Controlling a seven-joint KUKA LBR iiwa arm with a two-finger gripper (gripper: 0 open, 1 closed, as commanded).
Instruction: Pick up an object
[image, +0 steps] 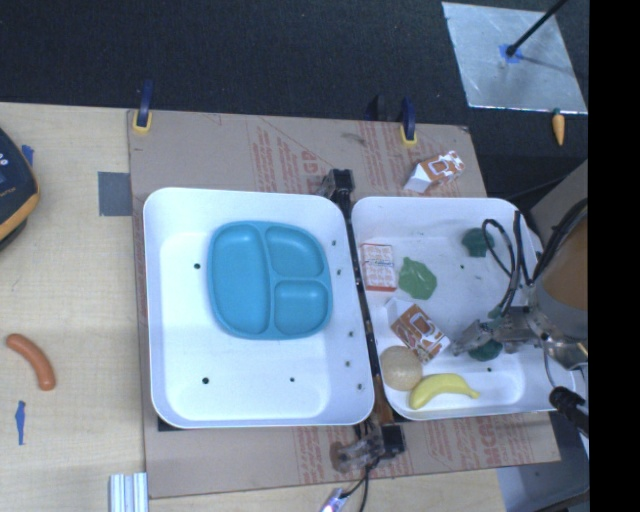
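Where gripper (478, 340) sits, dark-green object (487, 351) touching

We can't tell what the dark green object (486, 350) under the gripper (484, 340) is; the tool covers most of it. Arm (565, 280) cut off at the right edge, cables (505, 250) hiding part of the right bin (440, 210) wall. Yellow-black device (12, 190) far left is clipped by the frame. Print on the small cartons (378, 266) too small for us to read.
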